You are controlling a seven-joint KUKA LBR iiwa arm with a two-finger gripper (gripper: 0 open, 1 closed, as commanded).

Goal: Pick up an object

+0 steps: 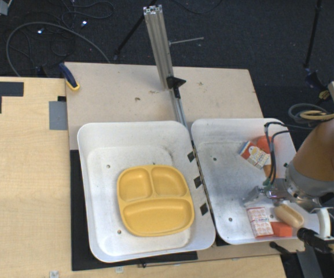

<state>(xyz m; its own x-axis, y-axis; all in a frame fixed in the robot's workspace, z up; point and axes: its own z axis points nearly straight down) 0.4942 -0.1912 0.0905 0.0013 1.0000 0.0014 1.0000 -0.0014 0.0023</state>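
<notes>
Reach step: gripper (pixel 264 191) low inside right bin (pixel 224 155), finger state cannot be told; bun (pixel 289 215) and red packet (pixel 260 221) just beside it; next, close on one

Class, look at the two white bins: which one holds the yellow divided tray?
The left bin. The yellow three-compartment tray lies in it, whereas the right bin holds small packets and the arm's gripper.

A yellow three-compartment tray (pixel 154 200) lies in the left bin (pixel 91 155). In the right bin (pixel 224 155), the arm (pixel 317 161) reaches down to its gripper (pixel 263 193) near a red-and-white packet (pixel 260 222), a tan bun-like piece (pixel 289 215) and an orange-and-white carton (pixel 254 153).
</notes>
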